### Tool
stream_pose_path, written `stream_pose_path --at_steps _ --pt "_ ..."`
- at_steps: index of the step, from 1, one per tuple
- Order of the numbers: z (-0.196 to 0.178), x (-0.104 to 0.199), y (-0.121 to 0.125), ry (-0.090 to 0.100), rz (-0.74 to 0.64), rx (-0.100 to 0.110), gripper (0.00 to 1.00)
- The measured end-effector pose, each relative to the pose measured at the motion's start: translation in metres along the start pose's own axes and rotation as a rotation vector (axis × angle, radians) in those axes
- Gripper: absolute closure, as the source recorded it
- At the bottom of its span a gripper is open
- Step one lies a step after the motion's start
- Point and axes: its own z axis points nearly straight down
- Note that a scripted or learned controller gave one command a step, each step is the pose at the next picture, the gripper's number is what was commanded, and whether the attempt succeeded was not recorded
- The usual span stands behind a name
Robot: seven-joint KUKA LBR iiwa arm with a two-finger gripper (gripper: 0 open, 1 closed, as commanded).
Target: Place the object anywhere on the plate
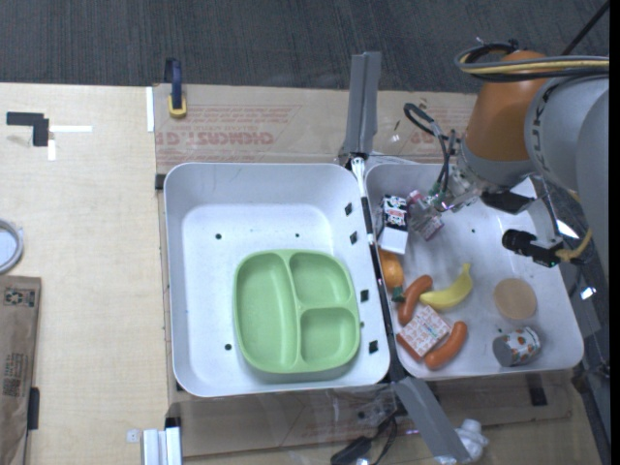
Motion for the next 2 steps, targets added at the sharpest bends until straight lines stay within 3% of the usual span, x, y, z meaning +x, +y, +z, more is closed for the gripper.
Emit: stream_pose_path --at_steps 1,2 --pt "-0.098 0.064 0.01 -0.003 -0.27 -0.002 1.0" --pt "-0.117 0.137 -0.006 -0.002 -0.452 -0.001 1.0"
